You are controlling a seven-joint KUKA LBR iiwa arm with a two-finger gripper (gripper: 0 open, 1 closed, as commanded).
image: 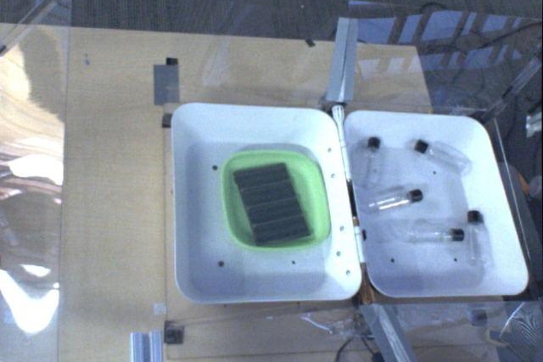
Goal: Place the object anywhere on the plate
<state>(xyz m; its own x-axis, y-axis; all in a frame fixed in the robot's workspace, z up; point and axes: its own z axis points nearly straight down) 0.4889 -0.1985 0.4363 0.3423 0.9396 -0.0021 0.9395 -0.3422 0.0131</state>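
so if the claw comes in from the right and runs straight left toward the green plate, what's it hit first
Probably the black-capped vial nearest the right bin's outer wall, if it travels low; depth is unclear.

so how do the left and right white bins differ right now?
The left white bin holds a square green plate with a dark ribbed rectangular block on it; the right white bin holds five clear black-capped vials scattered loose, lying at different angles. Both are shallow, white, round-cornered and similar in size.
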